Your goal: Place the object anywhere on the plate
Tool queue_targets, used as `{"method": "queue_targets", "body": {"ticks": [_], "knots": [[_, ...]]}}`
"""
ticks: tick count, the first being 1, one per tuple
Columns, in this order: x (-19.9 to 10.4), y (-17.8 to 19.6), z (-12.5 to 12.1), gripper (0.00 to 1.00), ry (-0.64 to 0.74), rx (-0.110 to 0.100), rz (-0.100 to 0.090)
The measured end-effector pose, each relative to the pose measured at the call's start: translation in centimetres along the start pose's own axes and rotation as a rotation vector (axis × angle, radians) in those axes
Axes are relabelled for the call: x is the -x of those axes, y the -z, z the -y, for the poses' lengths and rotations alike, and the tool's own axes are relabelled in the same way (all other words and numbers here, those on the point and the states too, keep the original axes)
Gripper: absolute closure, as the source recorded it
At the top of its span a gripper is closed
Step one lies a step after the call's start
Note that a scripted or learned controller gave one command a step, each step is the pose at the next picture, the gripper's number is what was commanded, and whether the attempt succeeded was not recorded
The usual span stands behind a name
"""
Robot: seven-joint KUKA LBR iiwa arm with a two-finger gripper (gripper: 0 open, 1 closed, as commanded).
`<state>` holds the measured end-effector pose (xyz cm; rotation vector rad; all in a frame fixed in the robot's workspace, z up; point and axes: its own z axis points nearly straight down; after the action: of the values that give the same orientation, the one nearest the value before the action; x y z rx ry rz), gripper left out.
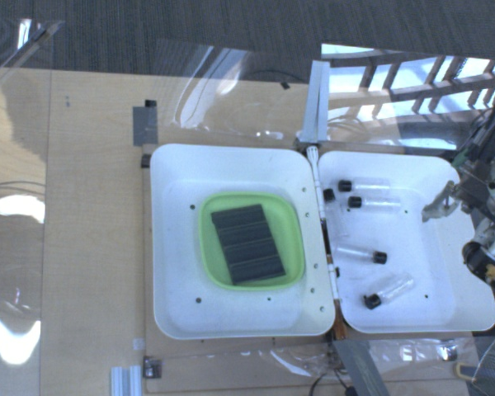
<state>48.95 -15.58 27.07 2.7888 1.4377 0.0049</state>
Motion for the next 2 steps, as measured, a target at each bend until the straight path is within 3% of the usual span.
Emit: {"method": "queue_targets", "body": {"ticks": [1,2], "knots": [[3.08,-4.39,-2.05,0.0,-0.02,-0.004,0.001],[3.24,-4.11,-2.14,0.0,-0.072,-0.004,0.002]]}}
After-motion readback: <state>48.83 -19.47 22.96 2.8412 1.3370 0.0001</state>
